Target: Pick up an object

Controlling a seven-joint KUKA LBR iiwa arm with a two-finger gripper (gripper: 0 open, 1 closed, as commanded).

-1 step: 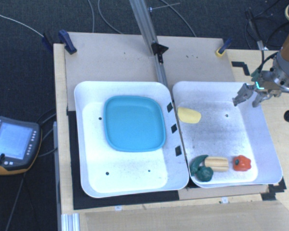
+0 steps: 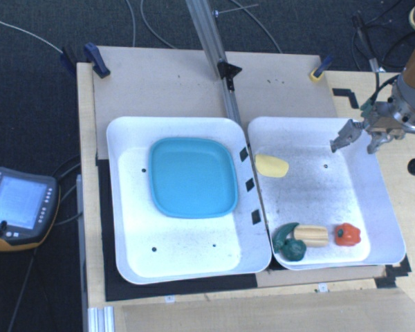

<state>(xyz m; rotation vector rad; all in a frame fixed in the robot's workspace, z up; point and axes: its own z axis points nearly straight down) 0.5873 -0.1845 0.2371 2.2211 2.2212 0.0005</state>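
Nearest the camera, along the right white bin's (image 2: 384,185) front edge, a small red plastic toy pepper (image 2: 346,234), judged light, stiff and slippery, is best taken across its body, while the gripper (image 2: 360,138) is seen open, empty, above the far corner.

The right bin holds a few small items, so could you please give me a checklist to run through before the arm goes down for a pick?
1. Targets present in the shallow white right bin: pale yellow oval piece, dark green toy vegetable, tan cylindrical block, red toy pepper: ok.
2. Two-finger gripper carrying nothing: ok.
3. Gripper above a target: not ok, it hangs near the bin's far right corner.
4. Yellow piece standing apart: ok.
5. Green, tan and red items spaced for a grasp: not ok, clustered.
6. Jaws open: ok.
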